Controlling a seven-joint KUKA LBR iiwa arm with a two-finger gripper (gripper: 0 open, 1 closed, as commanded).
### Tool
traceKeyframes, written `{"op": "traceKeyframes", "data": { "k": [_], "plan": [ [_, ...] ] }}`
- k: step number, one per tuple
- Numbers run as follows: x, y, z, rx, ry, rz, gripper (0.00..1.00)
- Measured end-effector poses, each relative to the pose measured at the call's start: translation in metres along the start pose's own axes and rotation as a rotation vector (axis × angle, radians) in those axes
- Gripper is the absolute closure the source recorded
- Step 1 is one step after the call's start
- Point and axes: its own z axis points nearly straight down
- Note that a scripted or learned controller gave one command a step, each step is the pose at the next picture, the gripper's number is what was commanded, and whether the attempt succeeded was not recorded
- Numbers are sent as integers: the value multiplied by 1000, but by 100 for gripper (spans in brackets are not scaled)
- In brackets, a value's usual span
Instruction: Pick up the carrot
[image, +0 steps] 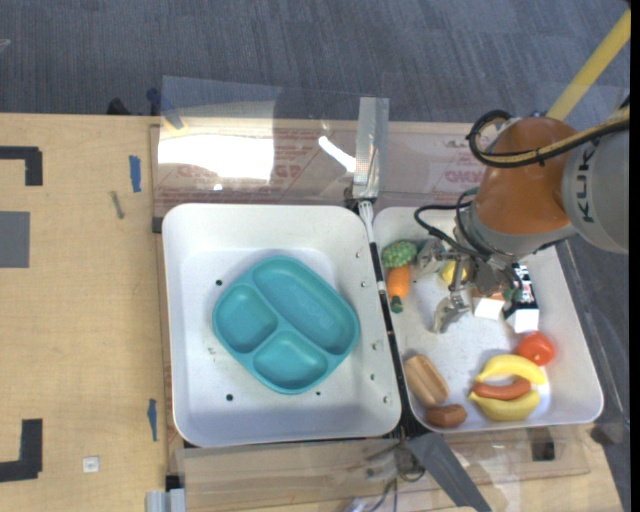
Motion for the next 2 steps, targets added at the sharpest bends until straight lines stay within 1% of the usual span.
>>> {"op": "traceKeyframes", "data": {
  "k": [1, 2],
  "plan": [
    [-24, -2, 1, 0, -1, 135, 0],
    [-32, -7, 2, 2, 6, 896, 0]
  ]
}}
